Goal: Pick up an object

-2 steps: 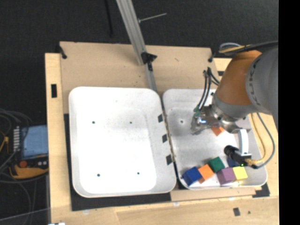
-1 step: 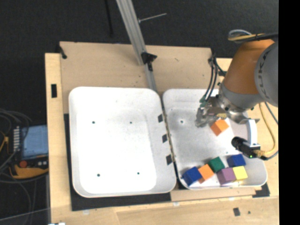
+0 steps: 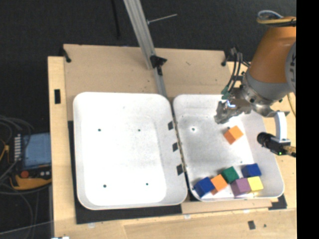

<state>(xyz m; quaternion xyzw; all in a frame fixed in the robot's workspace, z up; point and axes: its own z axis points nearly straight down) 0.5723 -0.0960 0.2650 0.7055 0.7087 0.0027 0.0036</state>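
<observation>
In the right bin (image 3: 199, 148) an orange cube (image 3: 233, 134) lies alone near the upper right. Several cubes cluster along the bin's front edge: a blue one (image 3: 204, 185), an orange one (image 3: 219, 182), a green one (image 3: 230, 174), a purple one (image 3: 241, 186), a yellow one (image 3: 255, 183) and another blue one (image 3: 251, 171). My gripper (image 3: 223, 113) hangs over the bin's upper right part, just up and left of the lone orange cube. Nothing shows between its fingers.
The left bin (image 3: 124, 148) sits beside the right one, with black clips along the shared edge. A slanted metal pole (image 3: 142, 31) rises from the bench behind the bins. A black camera mount (image 3: 271, 142) juts in at the right bin's right edge.
</observation>
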